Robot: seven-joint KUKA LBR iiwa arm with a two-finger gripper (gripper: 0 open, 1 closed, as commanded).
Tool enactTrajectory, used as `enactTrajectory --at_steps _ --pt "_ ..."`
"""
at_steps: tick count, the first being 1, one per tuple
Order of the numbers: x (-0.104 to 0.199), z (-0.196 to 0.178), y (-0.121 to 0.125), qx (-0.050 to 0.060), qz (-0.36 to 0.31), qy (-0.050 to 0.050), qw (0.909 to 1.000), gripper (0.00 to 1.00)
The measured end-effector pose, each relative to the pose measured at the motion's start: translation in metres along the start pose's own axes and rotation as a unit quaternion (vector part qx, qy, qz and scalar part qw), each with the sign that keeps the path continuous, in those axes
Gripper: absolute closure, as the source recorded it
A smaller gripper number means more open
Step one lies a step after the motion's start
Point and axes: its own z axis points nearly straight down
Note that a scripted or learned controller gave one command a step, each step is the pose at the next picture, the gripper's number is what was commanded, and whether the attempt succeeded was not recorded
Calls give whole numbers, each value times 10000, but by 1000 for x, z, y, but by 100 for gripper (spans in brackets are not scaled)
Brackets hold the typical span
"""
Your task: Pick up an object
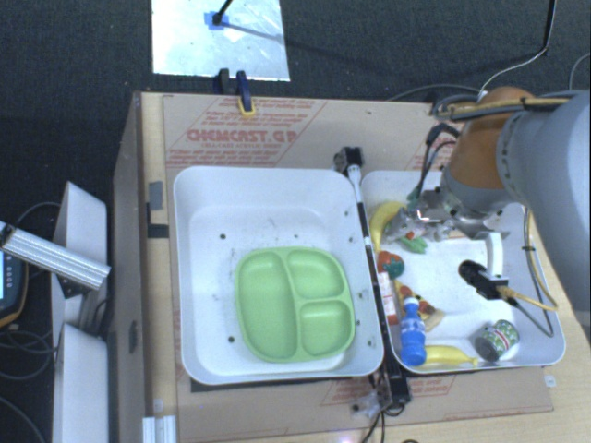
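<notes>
Camera view puts the gripper low over the upper left corner of the right bin, reaching in from the right of the frame. Whether its fingers are open or closed cannot be told, and nothing can be seen held. Just beside it lie a yellow banana and a small green piece. Lower along the bin's left wall sit a red and green item and a blue bottle. A second banana and a can lie at the bottom edge. The left bin holds a green divided plate. Both bins rest on the tabletop.
</notes>
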Motion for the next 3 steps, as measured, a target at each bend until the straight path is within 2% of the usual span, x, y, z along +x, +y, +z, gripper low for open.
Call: enactTrajectory --at_steps 1,2,3 --pt "-1 -11 1 -5 -11 -3 10000 100" --pt "57 -120 12 -8 -12 2 10000 100" --pt "77 -137 -15 9 -10 1 10000 100"
